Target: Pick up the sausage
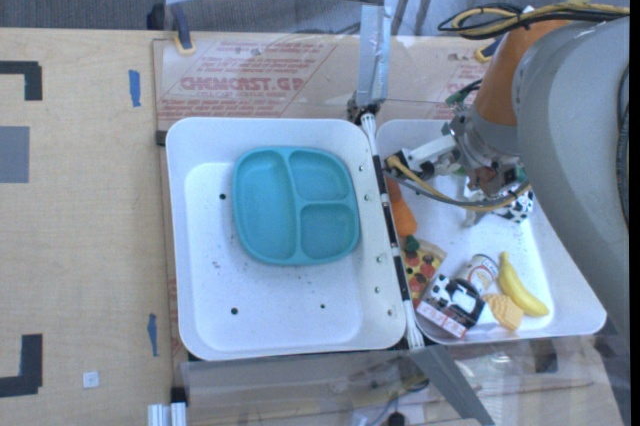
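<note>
reddish sausage (488,178), apparently directly beneath gripper (487,186), right bin (570,289)

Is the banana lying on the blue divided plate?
No, the banana lies in the right bin, while the blue divided plate sits in the left bin.

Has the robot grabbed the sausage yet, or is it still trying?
Not that I can see. The arm has reached over the right bin, and its pincer is low among the toys there. I cannot pick out a sausage in its grip, or tell which toy it is. The banana and carrot lie untouched. Grabbing and lifting remain.
</note>
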Controlling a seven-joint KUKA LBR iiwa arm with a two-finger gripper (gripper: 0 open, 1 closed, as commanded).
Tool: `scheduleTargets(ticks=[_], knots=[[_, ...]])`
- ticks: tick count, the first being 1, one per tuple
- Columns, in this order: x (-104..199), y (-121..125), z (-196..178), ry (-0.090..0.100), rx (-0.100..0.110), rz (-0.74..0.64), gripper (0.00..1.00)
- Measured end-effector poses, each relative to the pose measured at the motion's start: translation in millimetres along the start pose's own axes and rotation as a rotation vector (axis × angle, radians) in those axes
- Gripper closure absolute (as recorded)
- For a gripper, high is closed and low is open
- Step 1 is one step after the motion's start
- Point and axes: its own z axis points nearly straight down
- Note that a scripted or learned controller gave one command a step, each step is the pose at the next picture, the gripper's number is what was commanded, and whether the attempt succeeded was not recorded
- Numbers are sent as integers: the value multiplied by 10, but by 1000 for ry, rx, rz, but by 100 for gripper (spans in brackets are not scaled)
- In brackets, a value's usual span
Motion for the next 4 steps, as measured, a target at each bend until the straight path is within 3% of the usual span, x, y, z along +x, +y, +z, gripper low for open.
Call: scheduleTargets(ticks=[1,2,3,4], knots=[[2,-2,-107,-2,-1,-3,100],[15,-208,-966,0,0,28,100],[139,233,-11,7,-2,129,100],[147,226,-115,6,-2,125,100]])
